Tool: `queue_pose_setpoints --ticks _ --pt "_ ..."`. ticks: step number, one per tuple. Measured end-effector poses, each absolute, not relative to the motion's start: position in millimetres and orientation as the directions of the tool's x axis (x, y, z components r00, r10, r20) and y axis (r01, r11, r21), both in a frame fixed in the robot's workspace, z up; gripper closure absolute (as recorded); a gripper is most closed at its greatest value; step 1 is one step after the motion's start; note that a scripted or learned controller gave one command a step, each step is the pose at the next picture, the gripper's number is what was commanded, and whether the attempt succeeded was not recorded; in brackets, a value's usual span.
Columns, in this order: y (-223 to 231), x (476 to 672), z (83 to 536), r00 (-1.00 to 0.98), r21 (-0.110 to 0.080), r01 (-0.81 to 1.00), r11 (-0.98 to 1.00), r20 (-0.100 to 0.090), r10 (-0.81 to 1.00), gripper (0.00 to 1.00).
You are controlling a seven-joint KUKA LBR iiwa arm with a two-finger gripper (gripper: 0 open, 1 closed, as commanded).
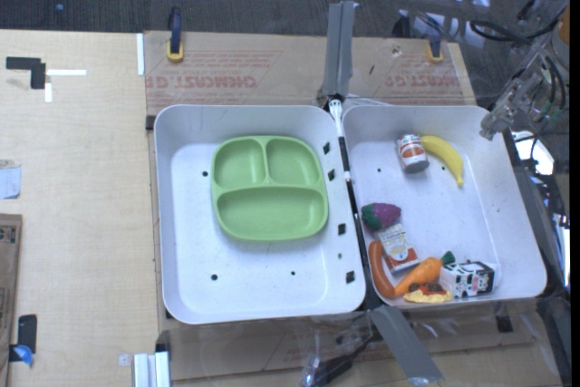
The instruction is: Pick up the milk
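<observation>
The milk is a small white carton with black cow patches. It lies on its side in the front right corner of the right bin, touching a carrot. My gripper hangs at the right bin's far right rim, among cables, well behind the milk and above the bin wall. Nothing shows beneath it.
The right bin also holds a small can, a banana, a purple fruit, an orange-and-white carton and a red sausage. A green divided plate sits in the left bin.
</observation>
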State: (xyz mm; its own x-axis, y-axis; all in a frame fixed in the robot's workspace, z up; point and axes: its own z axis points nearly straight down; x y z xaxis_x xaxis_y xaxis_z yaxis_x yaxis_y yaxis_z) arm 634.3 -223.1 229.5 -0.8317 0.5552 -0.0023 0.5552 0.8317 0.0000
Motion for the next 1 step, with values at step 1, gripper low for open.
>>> queue_pose_setpoints --ticks 1 --pt "-223.5 635.6 235.7 -0.833 0.000 0.554 0.833 -0.003 0.554 1.00"
